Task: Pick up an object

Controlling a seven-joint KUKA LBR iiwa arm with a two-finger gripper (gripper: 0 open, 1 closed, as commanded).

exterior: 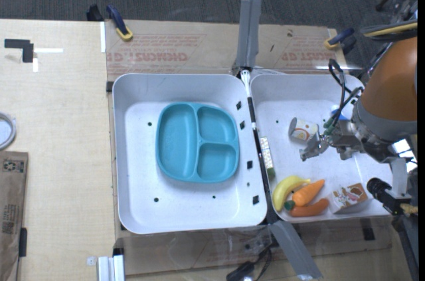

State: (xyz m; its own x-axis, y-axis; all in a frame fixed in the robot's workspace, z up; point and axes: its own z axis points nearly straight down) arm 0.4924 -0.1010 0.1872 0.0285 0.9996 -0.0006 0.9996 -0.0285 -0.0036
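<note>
The right bin [279, 90] holds several small items. A small white and tan cup-like object [302, 130] lies near its middle. A yellow banana [287, 190], an orange carrot [309, 192] and a second carrot [313, 208] crowd the front edge. A white and brown packet [350, 198] rests at the front right. My gripper [317, 143] hangs low over the bin's middle, just right of the cup-like object and above the carrots. Nothing shows in its grasp.
The left bin [129, 140] carries a teal divided plate [197, 142]. A thin green and white strip [267, 157] lies along the right bin's left wall. Blue and yellow clamps [119, 23] [339, 39] sit on the cardboard behind. The arm's orange band [398, 84] looms over the bin's right side.
</note>
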